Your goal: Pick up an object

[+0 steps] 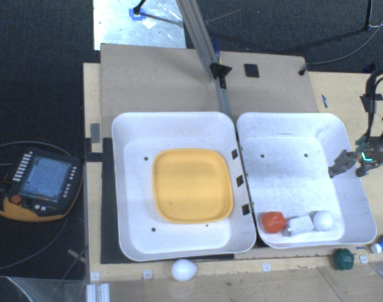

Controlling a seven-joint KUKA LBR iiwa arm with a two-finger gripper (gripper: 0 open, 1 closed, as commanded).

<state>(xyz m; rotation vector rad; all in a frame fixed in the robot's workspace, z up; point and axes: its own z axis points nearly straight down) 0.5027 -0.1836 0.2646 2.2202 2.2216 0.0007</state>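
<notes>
- The gripper [349, 163] hangs over the right-hand rim of the right bin [292, 121], its dark fingers pointing in toward the bin floor; from this slanted overhead view it cannot be told whether they are spread or closed, and nothing is seen between them.
- The nearest things to pick lie toward the camera and a little inward from the fingers, in the bin's near corner: a white ball [323, 219], a small white block [299, 224] touching it, and an orange-red object [272, 221] at the far end of the row.
- That row runs roughly across the bin, parallel to its near wall; the white ball is the end closest to the fingers and the orange-red piece the farthest.
- The coming move would likely be a short travel toward the camera and down, with the ball the shortest reach; the three sit tightly packed, so a closing grasp risks nudging a neighbour.
- The left bin [131, 131], well away on the other side of the fingers, holds a yellow square plate [193, 185] lying flat at its centre.
- Outside the bins, on the bench edge toward the camera, rest a white egg-shaped object [183, 269] and a dark green ball [343, 258].
- A teach pendant [39, 184] lies on the dark floor far beyond the left bin.
</notes>
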